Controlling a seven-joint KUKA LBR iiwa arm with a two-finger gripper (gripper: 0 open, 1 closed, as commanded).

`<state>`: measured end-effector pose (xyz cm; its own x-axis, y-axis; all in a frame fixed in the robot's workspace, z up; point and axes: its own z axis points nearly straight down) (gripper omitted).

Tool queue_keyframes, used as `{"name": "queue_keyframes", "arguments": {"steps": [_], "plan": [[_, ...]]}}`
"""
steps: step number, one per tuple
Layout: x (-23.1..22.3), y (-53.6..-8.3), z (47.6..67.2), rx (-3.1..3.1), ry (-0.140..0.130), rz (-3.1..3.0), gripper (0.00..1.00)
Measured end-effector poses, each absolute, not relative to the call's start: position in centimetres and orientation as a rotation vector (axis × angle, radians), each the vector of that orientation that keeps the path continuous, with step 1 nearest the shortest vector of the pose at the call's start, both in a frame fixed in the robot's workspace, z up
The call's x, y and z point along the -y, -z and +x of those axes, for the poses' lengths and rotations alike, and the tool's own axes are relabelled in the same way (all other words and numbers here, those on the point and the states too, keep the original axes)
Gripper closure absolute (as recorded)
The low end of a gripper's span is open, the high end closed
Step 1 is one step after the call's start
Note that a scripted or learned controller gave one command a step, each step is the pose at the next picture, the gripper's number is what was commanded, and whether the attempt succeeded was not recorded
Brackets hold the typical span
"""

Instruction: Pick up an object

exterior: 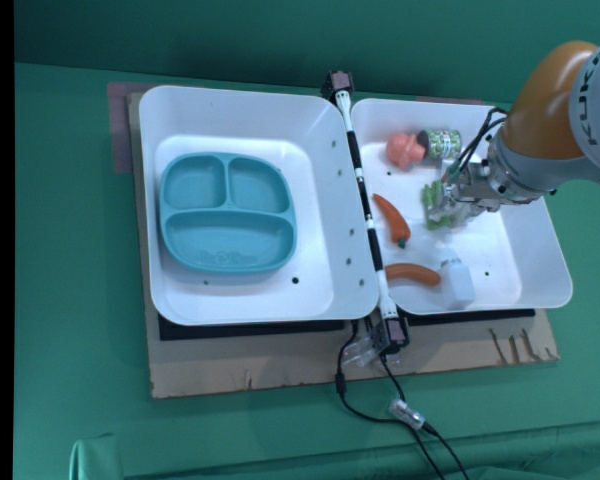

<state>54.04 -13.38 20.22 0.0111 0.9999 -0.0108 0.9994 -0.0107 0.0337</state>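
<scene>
My gripper is down inside the right bin, near its middle, and the grey arm reaches in from the right. A small green object lies right at the gripper's tip, partly covered by it. Left of it an orange carrot with a green end lies on the bin floor. An orange sausage-shaped piece and a small white bottle lie toward the front. A pink-orange toy and a green-patterned can sit at the back.
The left bin holds a teal divided plate. A black-and-white divider bar runs between the bins. Cables trail off the bench's front edge.
</scene>
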Motion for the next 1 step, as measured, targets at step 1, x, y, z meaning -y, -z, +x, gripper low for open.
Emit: {"name": "queue_keyframes", "arguments": {"steps": [1], "plan": [[3.82,-27.95,56.11,-2.216,-0.003,2.223,1.00]]}}
